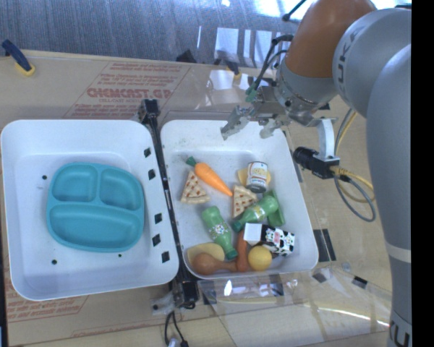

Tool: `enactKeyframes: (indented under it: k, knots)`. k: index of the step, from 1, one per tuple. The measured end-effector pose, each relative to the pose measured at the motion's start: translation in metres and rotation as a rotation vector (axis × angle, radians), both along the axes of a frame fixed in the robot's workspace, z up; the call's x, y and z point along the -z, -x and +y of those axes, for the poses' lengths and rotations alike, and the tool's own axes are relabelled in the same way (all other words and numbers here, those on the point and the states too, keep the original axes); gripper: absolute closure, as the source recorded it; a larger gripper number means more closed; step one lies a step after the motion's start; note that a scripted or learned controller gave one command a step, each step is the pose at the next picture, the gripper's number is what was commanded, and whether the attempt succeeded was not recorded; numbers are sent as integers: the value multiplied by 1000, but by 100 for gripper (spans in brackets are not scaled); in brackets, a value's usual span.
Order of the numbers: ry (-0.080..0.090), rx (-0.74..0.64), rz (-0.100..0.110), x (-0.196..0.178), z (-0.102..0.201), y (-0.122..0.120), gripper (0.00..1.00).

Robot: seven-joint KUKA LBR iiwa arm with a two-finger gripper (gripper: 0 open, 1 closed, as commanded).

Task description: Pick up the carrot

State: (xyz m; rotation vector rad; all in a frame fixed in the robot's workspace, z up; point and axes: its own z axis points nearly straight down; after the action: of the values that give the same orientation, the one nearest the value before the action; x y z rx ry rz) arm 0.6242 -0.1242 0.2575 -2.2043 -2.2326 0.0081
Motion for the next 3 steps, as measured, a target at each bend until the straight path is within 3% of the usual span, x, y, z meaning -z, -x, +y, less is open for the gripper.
enactKeyframes:
  k: [1,2,3]
  knots:
    - [-4,-110,17,128,12,-16,0]
    - [0,6,5,168,13,5,0]
    - [2,-4,6,156,13,4,100]
